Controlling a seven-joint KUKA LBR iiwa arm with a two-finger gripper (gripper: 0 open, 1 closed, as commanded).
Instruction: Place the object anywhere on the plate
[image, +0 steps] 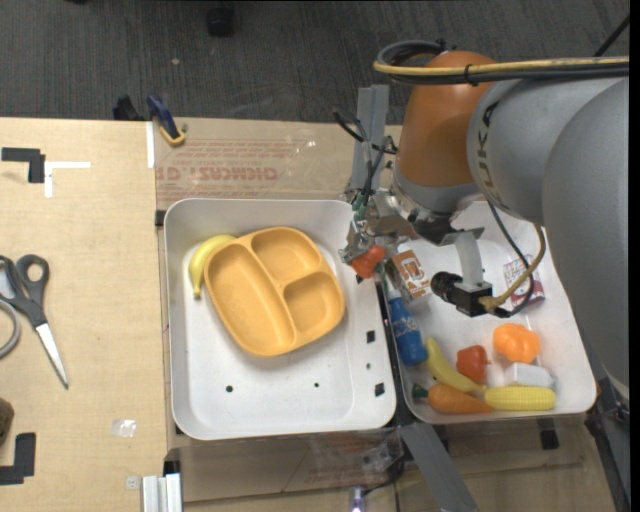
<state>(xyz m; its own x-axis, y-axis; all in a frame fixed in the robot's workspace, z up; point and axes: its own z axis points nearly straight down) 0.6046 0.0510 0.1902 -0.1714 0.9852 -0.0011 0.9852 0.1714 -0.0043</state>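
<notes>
Camera view: claw (362, 248) grips small orange object (367, 262) beside plate (272, 290); cardboard lettering mirrored, illegible.

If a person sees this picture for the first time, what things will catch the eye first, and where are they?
First comes the large grey arm with its orange band, reaching in from the right over the seam between the bins. Next is the yellow divided plate in the left bin, with a banana against its left edge. The right bin holds a colourful heap of toy food, near the end effector.
</notes>
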